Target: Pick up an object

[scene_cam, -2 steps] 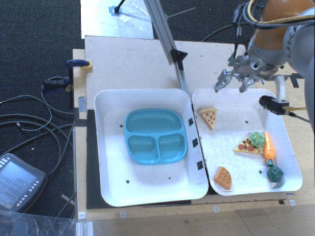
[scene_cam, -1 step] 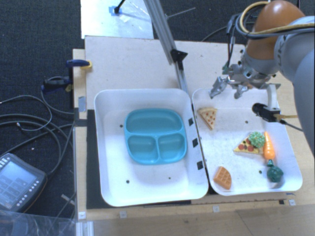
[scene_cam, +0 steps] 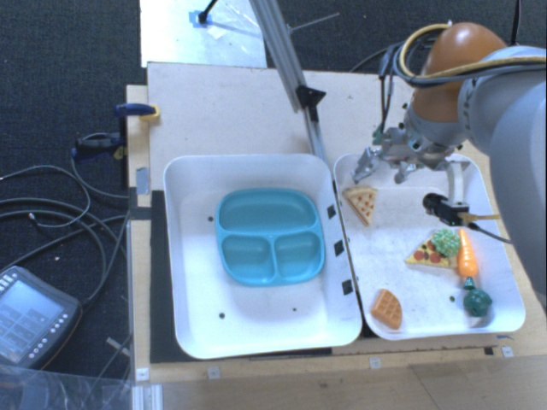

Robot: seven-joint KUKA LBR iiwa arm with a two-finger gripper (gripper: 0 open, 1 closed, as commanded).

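My gripper point(scene_cam: 381, 172) hovers over the far left corner of the right bin point(scene_cam: 504, 314), open, with nothing between its fingers. Just in front of it and slightly lower in the view lies a tan wedge-shaped toy slice point(scene_cam: 362, 203). Further right are a pizza slice point(scene_cam: 425, 255), a green broccoli piece point(scene_cam: 445, 241) and an orange carrot point(scene_cam: 467, 258). An orange waffle point(scene_cam: 387, 309) rests near the bin's front left corner, and a dark green toy point(scene_cam: 477, 301) near the front right.
The left bin point(scene_cam: 192, 314) holds a blue divided plate point(scene_cam: 270, 235). A grey pole point(scene_cam: 282, 45) slants down to the bench between the bins. Cables and a pendant point(scene_cam: 30, 314) lie on the floor at left.
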